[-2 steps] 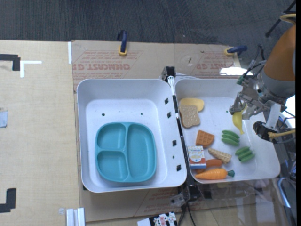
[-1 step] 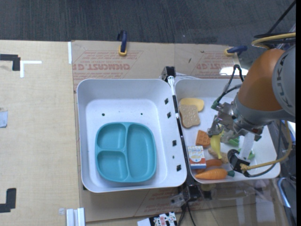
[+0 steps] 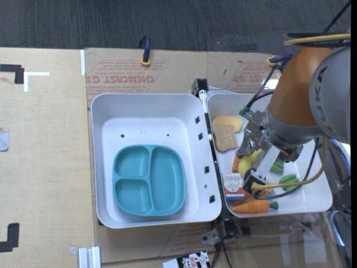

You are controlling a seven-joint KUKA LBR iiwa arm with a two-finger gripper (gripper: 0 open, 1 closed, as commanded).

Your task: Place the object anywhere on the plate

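Pincer (image 3: 246, 153), state cannot be told, hangs low at right of frame over the right white bin (image 3: 312, 197), where the object presumably lies among a tan toy bread slice (image 3: 225, 137) and an orange toy carrot (image 3: 251, 206), well apart from the teal three-compartment plastic plate (image 3: 149, 180) awaiting it in the left white bin (image 3: 106, 149).

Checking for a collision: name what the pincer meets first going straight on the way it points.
Probably the orange-and-yellow toy piece in the right bin, right under the pincer; depth is unclear from this angle.

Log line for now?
grey-orange arm: above right white bin | teal three-compartment plastic plate: in left white bin | orange toy carrot: right bin front | placement: not yet done
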